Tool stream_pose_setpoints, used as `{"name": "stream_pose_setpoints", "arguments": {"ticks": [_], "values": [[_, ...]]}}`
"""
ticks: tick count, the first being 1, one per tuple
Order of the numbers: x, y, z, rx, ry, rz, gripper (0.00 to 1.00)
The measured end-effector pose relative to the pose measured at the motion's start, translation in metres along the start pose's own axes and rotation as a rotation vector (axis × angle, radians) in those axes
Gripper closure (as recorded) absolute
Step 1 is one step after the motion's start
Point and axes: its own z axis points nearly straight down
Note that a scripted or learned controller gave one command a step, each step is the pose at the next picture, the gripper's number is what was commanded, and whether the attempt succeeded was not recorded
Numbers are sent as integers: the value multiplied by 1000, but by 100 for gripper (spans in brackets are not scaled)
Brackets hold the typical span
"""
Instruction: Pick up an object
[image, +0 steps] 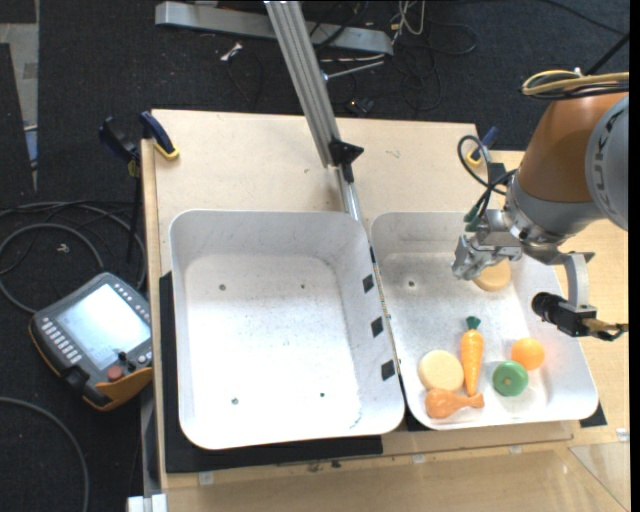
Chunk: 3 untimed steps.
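Observation:
My gripper (477, 260) hangs low over the far part of the right bin (420, 240). A pale tan round piece (494, 279) lies right beneath it, partly covered by the gripper body, and I cannot tell whether they touch. Nearer the front of that bin lie an orange carrot with a green top (471, 350), a cream disc (440, 369), an orange drumstick-shaped piece (452, 402), a green round fruit (510, 377) and an orange ball (527, 352).
The left bin (200, 300) sits beside the right one, and their raised rims meet in the middle. A slanted metal pole (312, 85) crosses behind the bins. A teach pendant (95, 335) lies off the bench at left.

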Motion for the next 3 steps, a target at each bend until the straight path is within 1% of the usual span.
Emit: {"name": "stream_pose_setpoints", "arguments": {"ticks": [1,2,3], "values": [[51,20,-13,2,3,-6,100],[106,28,-6,4,4,-6,100],[168,45,-8,2,4,-6,100]]}}
